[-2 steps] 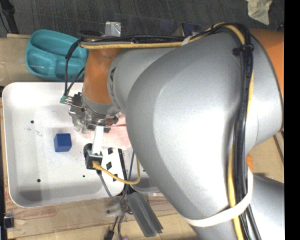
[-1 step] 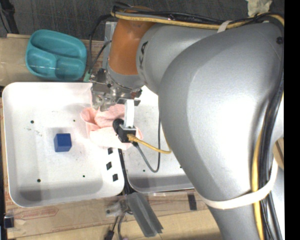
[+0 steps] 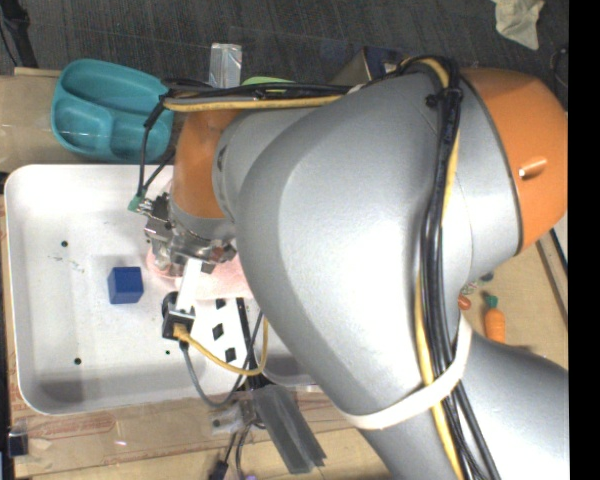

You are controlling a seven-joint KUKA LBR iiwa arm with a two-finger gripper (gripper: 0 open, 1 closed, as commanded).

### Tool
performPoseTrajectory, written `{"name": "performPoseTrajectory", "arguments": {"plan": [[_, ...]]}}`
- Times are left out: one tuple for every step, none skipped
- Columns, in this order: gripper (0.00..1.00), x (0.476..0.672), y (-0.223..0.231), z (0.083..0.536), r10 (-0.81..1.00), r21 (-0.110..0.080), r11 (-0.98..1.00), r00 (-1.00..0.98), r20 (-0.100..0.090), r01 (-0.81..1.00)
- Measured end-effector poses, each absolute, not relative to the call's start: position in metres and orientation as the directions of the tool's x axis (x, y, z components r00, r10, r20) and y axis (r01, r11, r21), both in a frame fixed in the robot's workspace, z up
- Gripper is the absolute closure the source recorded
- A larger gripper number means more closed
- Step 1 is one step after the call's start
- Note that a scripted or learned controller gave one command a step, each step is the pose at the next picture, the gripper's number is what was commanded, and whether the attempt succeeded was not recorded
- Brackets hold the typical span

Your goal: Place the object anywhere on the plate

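A small blue cube (image 3: pixel 125 285) lies on the floor of the left white bin (image 3: pixel 40 268), left of centre. My gripper (image 3: pixel 185 253) hangs low over the bin just right of the cube, a short gap apart from it. A pale pink plate (image 3: pixel 159 260) peeks out from under the gripper, mostly hidden by the wrist and arm. Nothing shows in the gripper's hold.
The grey arm with its orange band (image 3: pixel 520 158) covers the right bin and most of the bench. A teal scoop-shaped object (image 3: pixel 105 108) sits beyond the left bin's far edge. Cables (image 3: pixel 215 358) dangle over the bin's near rim. A crumpled white cloth (image 3: pixel 515 13) lies on the floor.
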State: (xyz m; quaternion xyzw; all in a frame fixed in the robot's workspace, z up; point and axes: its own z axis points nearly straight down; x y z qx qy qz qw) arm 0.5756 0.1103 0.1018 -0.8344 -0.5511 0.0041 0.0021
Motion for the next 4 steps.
{"name": "performPoseTrajectory", "arguments": {"plan": [[1.00, 0.557, 0.057, 0.192, 0.997, -0.002, -0.081, 0.081, 0.000, 0.997], [1.00, 0.559, 0.143, 0.146, 0.998, -0.008, 0.055, -0.055, -0.001, 0.998], [1.00, 0.570, 0.079, 0.192, 0.969, -0.001, 0.246, -0.246, -0.001, 0.969], [1.00, 0.562, 0.132, 0.147, 0.992, -0.008, 0.125, -0.125, -0.001, 0.992]]}}
